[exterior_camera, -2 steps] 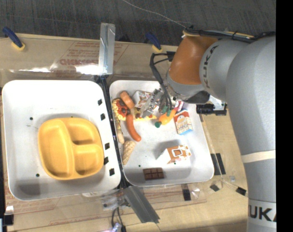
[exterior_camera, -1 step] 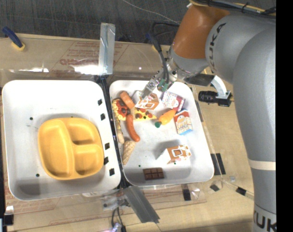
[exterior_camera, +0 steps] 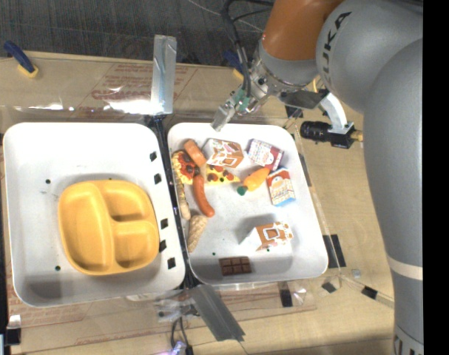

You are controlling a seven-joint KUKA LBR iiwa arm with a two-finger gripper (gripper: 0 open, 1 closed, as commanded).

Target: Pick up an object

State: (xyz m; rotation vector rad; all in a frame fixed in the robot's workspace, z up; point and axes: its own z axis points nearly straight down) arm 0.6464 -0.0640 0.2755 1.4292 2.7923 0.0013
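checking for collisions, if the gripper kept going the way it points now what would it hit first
Probably the small house-print carton at the back of the right bin; the gripper hangs just above that bin's back rim, pointing down-left. Depth is unclear.

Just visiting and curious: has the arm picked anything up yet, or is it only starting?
Nothing looks picked up yet. The gripper hangs over the far rim of the right bin, with nothing seen in it. The toy food, such as the carrot and chocolate bar, lies in that bin. The whole grasp is left.
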